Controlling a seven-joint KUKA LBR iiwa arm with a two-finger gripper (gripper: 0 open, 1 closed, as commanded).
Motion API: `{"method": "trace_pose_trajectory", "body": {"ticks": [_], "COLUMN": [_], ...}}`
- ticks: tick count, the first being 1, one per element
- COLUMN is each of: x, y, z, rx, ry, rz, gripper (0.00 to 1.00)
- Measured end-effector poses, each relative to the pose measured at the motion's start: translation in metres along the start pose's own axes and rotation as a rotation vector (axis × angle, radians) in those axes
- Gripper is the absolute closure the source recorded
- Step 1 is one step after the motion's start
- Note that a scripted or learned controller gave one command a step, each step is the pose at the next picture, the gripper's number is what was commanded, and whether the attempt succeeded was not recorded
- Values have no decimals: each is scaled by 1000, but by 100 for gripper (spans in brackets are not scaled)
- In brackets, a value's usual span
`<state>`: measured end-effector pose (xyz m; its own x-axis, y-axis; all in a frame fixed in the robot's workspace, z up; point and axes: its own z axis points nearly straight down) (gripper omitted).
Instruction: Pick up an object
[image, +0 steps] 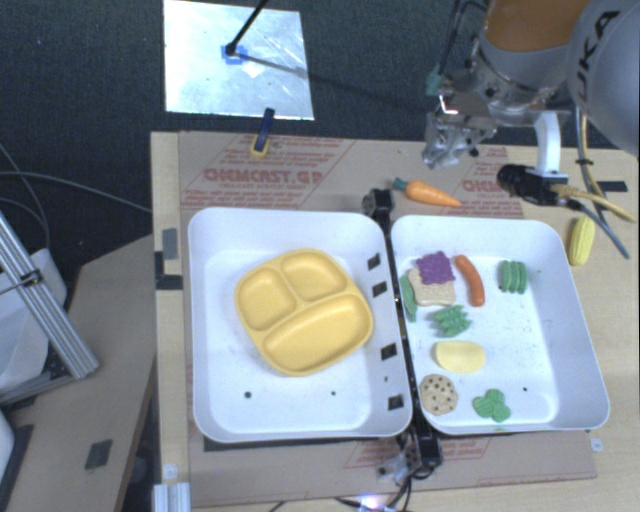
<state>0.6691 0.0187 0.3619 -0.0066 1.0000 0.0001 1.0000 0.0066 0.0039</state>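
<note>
One fixed camera looks down at a slant, perhaps from the bench's near edge, taking in both white bins (395, 235) from mid-distance, centre frame.

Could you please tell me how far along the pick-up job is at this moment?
Nothing looks picked yet. The two-finger gripper hovers beyond the bins, above the orange toy carrot lying on the cardboard. The red toy sausage and round cookie lie in the right white bin. Descent and grasp remain.
</note>
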Motion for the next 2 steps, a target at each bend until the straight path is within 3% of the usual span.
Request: {"method": "trace_pose_trajectory", "body": {"ticks": [1,2], "x": [79,177], "y": [-2,-2], "z": [72,126], "rx": [8,7], "ry": [3,4], "rz": [-4,-6], "gripper": [100,100]}}
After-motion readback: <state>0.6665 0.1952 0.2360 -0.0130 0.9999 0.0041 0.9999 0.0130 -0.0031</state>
